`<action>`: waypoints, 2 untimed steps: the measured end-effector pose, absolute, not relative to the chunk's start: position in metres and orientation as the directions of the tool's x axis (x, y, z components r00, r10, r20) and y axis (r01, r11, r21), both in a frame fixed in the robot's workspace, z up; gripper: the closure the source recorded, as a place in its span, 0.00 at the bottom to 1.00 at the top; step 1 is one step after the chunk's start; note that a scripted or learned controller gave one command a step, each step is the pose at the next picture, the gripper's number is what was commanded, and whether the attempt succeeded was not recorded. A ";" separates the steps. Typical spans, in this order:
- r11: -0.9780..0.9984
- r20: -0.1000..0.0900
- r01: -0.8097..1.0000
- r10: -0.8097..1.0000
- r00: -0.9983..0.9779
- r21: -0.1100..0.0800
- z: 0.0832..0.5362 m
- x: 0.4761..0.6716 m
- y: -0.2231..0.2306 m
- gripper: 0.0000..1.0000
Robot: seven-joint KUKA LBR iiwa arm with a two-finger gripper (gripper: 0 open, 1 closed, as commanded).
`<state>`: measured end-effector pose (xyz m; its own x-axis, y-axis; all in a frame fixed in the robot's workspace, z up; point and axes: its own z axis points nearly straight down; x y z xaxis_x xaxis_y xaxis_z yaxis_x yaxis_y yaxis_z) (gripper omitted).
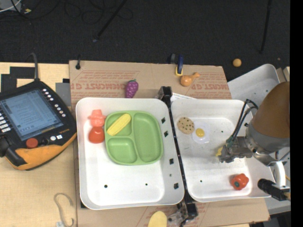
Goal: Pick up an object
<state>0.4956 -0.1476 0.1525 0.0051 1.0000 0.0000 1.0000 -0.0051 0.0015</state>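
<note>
I am operating 1 arm [270, 122] that is reaching in from the right over the right bin [213, 109]. Its hand [228, 154] is hanging low over the middle of that bin, just above the white floor. I cannot tell whether the hand is released or clenched: the tip is dark, small and tangled with cable. A small yellow patch is showing at the tip, but I cannot tell whether it is an object or part of the tool.

3 candidate objects are lying in the right bin. The red pepper [240, 181] is sitting near the front wall, below and right of the hand. The cookie [185, 125] and the yellow-centred egg piece [200, 133] are lying near the back left corner, side by side and apart from the hand.

The left bin [90, 183] is holding a green divided plate [135, 138] with a corn cob [118, 123] in its rear compartment, and a red and pink toy [96, 126] just beside the plate.

For a good grasp, I am judging the pepper the best target: it is bulky, and nothing is crowding it. I am advising a centred approach from straight above, keeping clear of the front wall. The flat cookie and egg piece are likely to slip.
</note>
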 end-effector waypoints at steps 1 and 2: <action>-0.001 -0.001 1.000 1.000 0.001 0.004 0.215 0.499 -0.150 1.00; 0.000 0.000 1.000 1.000 0.000 0.000 0.228 0.499 -0.151 1.00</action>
<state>0.4991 -0.1511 0.2281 0.0005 1.0000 0.0004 1.0000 -0.0005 0.0002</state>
